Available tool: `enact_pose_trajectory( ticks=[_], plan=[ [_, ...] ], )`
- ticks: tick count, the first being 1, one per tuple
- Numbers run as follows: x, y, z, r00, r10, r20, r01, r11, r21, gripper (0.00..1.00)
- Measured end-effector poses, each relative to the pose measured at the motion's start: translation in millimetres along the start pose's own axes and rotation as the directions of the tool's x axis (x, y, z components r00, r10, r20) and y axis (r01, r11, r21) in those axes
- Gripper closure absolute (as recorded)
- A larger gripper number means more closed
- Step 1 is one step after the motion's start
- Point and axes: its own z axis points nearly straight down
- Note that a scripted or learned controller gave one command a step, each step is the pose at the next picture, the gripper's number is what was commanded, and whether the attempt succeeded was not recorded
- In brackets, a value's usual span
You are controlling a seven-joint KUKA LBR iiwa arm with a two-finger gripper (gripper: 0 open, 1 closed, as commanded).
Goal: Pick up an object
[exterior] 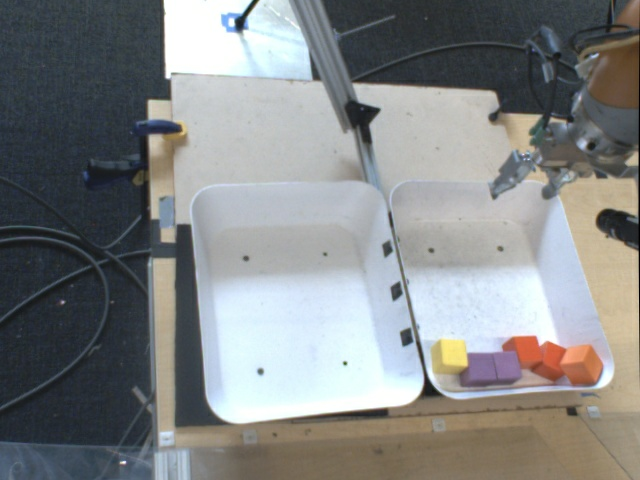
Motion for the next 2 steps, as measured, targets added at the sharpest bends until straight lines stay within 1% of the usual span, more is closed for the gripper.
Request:
enact_pose_trajectory(
  ticks=[1, 2],
  plan=[
    [-19, -34, 22, 1.000, 0.008, 0.001, -0.008, 1.000, 0.003, 0.00],
    [-31, -42, 112, 1.000, 0.007, -0.001, -0.007, 1.000, 0.007, 0.00]
  ],
)
